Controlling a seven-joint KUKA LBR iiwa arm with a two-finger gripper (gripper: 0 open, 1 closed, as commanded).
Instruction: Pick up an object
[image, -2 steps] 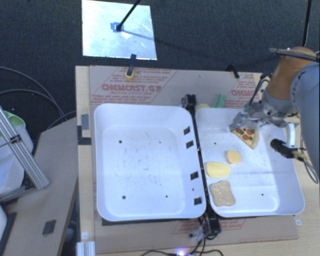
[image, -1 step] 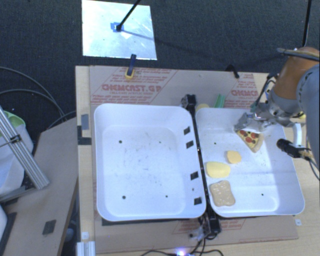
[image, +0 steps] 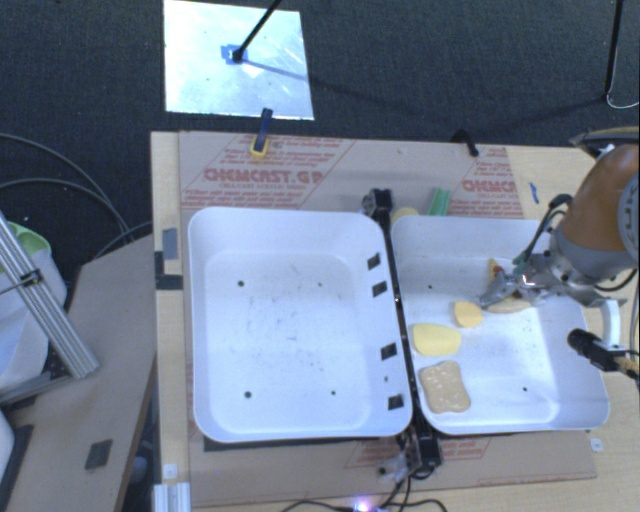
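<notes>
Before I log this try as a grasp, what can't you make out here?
- Hand: too small and blurred to tell whether it has anything.
- Flat tan piece in the right bin: partly covered by the hand, shape unclear.
- Orange bit by the wrist: too small to identify.
- Arm: cut off by the right edge.

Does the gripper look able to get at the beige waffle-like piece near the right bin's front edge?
Probably yes. The beige piece lies flat and apart from the pale yellow piece, with nothing over it. The gripper is in the same right bin.
</notes>
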